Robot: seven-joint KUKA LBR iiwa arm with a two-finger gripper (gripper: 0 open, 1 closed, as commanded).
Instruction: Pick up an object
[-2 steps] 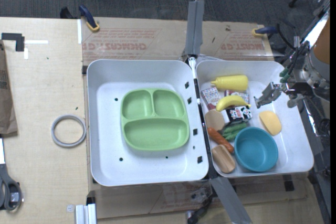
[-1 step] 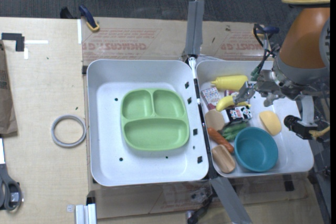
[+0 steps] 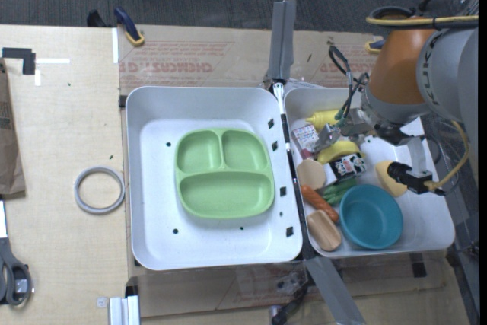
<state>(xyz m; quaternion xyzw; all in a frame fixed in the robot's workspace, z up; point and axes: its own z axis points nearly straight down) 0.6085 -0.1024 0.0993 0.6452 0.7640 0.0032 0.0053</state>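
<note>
Green tray [image 3: 225,173], clear margins, crowded right bin [image 3: 434,228]

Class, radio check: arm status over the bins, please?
Gripper low in right bin, at yellow banana. Nothing seen held. Blue bowl, carrot crowd close.

The arm [image 3: 449,65] is built of rounded, smooth grey segments, with a glossy orange band [image 3: 399,65] curving around it above the wrist. Below the band sits a darker grey wrist section. Thin black cables loop out beside the wrist, and a pale yellow hose runs across the top of the arm. The claw [image 3: 332,132] is small, metallic and dark-tipped.
</note>
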